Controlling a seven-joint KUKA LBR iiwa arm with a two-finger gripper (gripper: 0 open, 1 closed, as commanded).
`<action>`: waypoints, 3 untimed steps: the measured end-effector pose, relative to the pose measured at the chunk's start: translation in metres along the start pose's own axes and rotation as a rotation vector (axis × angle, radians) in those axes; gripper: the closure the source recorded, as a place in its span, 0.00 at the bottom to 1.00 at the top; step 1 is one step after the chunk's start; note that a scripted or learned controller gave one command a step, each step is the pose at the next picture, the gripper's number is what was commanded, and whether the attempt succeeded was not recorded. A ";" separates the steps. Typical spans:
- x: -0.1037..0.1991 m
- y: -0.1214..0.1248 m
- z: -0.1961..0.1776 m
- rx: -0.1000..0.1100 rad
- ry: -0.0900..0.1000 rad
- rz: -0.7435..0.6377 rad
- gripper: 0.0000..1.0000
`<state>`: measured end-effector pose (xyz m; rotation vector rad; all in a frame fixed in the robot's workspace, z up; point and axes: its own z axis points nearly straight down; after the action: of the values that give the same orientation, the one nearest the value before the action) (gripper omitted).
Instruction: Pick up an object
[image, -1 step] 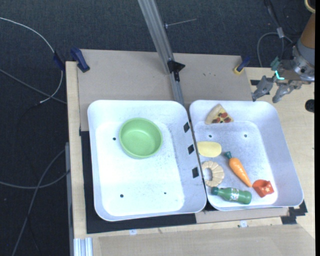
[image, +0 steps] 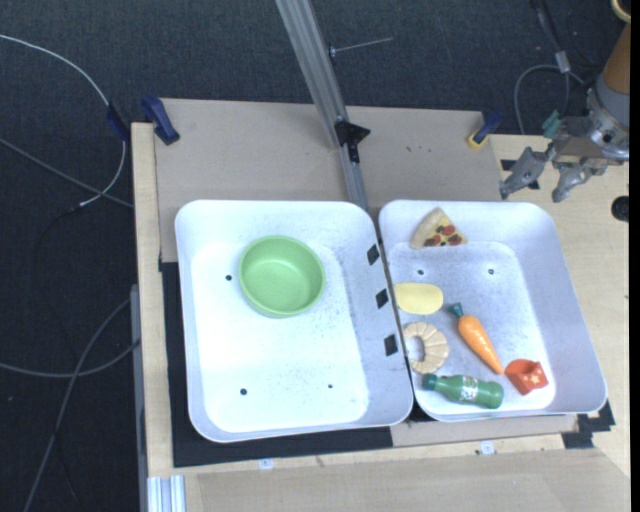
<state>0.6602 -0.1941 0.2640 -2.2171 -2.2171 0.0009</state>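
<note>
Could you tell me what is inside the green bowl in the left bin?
The green bowl shows only its bare green inside, nothing in it. What lies under it on the left bin is covered.

Right bin (image: 570, 300) holds pizza slice (image: 437, 230), lemon (image: 417, 298), carrot (image: 478, 340), green bottle (image: 463, 390), red piece (image: 527, 375)

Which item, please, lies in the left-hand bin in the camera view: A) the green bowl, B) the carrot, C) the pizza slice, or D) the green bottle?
A: the green bowl sits alone in the left bin, while the carrot, pizza slice and green bottle all lie in the right bin.
</note>
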 end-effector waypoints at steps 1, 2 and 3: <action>0.003 0.004 0.063 0.008 0.000 -0.002 0.00; -0.003 0.004 0.108 0.007 0.000 0.001 0.00; -0.013 0.002 0.160 0.005 -0.001 0.002 0.00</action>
<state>0.6611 -0.2068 0.1038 -2.2165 -2.2130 0.0077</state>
